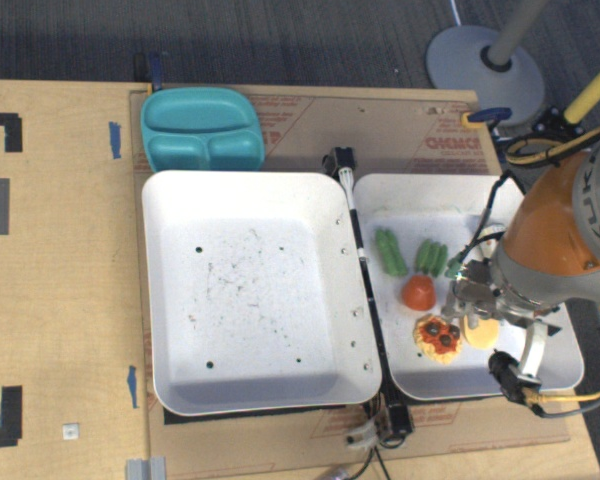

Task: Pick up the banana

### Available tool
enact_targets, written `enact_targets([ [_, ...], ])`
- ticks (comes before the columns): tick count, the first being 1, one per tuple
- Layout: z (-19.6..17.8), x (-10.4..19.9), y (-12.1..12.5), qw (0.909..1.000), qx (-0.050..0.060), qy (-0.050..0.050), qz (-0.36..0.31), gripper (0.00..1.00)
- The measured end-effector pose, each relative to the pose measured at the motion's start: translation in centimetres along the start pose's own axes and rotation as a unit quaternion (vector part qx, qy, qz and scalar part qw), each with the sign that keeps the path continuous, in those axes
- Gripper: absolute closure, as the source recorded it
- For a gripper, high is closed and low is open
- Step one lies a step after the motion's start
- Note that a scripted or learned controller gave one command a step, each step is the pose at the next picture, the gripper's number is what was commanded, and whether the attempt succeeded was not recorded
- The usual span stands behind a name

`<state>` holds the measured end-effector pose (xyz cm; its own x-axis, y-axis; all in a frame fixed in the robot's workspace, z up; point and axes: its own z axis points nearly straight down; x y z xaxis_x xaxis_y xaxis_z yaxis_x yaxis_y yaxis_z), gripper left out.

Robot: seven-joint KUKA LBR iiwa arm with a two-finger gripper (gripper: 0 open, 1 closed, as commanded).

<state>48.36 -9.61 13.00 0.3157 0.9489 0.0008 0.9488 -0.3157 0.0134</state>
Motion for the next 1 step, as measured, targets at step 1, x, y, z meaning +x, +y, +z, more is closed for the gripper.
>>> enact_targets([
  [1, -0.98, 0.02, 0.06, 1.0000, -0.001, 0.000, 0.000, 1.00],
])
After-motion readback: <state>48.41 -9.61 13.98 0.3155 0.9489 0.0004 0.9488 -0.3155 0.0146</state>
